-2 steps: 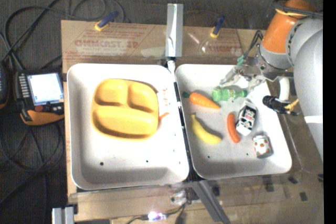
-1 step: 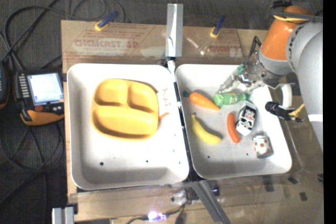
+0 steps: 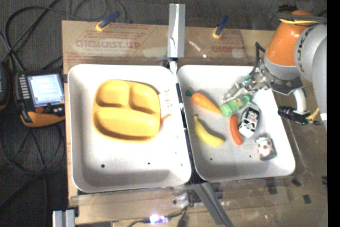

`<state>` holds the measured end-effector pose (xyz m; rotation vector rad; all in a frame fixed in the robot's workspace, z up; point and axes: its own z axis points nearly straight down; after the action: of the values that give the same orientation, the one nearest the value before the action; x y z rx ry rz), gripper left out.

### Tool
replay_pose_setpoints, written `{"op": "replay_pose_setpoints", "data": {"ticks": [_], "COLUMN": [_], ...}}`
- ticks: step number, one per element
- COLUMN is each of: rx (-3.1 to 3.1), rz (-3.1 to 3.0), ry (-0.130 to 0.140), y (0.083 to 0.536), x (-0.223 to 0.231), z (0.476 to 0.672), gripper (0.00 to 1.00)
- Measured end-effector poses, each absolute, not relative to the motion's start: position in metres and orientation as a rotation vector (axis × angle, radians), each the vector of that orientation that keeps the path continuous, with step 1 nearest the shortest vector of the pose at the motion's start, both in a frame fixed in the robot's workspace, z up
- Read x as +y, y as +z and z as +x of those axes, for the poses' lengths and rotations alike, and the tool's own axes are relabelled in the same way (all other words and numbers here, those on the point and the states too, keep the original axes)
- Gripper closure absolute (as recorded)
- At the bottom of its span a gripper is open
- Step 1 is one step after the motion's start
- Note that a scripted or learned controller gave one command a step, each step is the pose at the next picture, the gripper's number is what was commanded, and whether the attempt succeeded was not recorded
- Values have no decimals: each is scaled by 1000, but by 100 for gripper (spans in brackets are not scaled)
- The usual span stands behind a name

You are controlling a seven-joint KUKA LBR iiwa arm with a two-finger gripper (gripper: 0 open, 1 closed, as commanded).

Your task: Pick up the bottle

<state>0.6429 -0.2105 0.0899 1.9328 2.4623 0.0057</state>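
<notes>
The bottle (image 3: 234, 105) is green and lies on its side in the right bin (image 3: 212, 165), near the middle, beside a carrot. My gripper (image 3: 240, 90) reaches in from the right. It hangs just above and behind the bottle's far end, overlapping it in the camera view. I cannot tell whether it touches the bottle. The orange band of the arm (image 3: 284, 45) sits at the bin's far right corner.
The right bin also holds a carrot (image 3: 206, 103), a banana (image 3: 207, 133), a red-orange pepper (image 3: 235, 129), a small white carton (image 3: 249, 119) and a white die-like block (image 3: 265, 147). A yellow divided plate (image 3: 127, 109) lies in the left bin (image 3: 106, 173).
</notes>
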Motion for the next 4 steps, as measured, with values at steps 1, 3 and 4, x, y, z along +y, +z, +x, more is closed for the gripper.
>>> {"op": "replay_pose_setpoints", "data": {"ticks": [1,3,4], "rx": [2460,2121,2120], "rz": [1931,2303,2302], "ry": [10,7,8], "y": [100,90,99], "x": [-210,-184,-184], "z": [644,617,617], "gripper": [100,0,100]}}
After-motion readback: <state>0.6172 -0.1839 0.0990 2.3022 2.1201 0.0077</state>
